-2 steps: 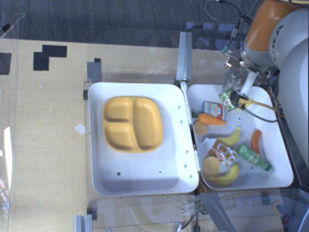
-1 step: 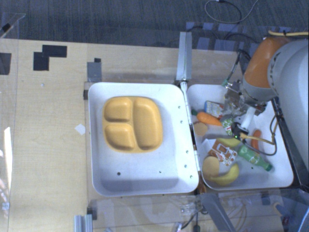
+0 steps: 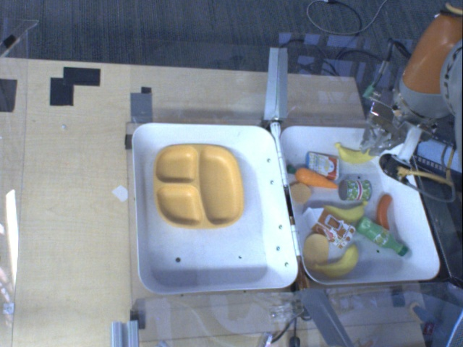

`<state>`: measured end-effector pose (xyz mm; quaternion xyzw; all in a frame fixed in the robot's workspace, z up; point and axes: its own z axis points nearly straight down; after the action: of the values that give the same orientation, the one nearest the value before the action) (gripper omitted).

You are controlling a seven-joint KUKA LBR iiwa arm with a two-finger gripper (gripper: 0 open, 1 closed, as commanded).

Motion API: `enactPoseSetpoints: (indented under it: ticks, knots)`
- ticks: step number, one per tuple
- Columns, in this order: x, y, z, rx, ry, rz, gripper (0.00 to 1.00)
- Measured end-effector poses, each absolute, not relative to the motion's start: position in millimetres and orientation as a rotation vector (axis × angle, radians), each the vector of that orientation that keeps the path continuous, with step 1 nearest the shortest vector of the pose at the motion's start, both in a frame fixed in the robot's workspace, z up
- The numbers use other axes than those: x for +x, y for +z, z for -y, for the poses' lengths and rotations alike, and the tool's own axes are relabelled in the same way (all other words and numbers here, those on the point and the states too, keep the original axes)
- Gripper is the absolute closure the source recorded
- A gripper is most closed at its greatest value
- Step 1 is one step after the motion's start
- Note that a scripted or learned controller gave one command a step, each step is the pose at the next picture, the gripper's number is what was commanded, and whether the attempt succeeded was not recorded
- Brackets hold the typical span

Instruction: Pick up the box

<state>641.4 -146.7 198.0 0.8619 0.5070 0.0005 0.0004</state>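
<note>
A small red and white box (image 3: 322,165) lies flat near the back of the right bin (image 3: 428,266), just left of a yellow banana (image 3: 352,154). A second small carton, orange and white (image 3: 334,230), lies nearer the front among other items. My gripper (image 3: 377,139) hangs over the bin's back right part, right of the banana and about a hand's width from the red and white box. Nothing shows between its tips.
An orange carrot (image 3: 315,178), a green can (image 3: 354,190), a red pepper (image 3: 383,210), a green bottle (image 3: 381,237), two more bananas (image 3: 340,212) (image 3: 336,266) and a round bun (image 3: 315,247) crowd the right bin. A yellow divided plate (image 3: 199,184) sits in the left bin (image 3: 217,273).
</note>
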Motion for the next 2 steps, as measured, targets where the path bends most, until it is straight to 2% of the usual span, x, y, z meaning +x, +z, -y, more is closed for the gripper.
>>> enactPoseSetpoints:
  ticks: [1, 2]
  knots:
    - [669.5, 300, 147, 2.765, 0.000, -1.490, 1.00]
    - [621.2, 91, 190, 2.858, -0.002, -1.308, 1.00]
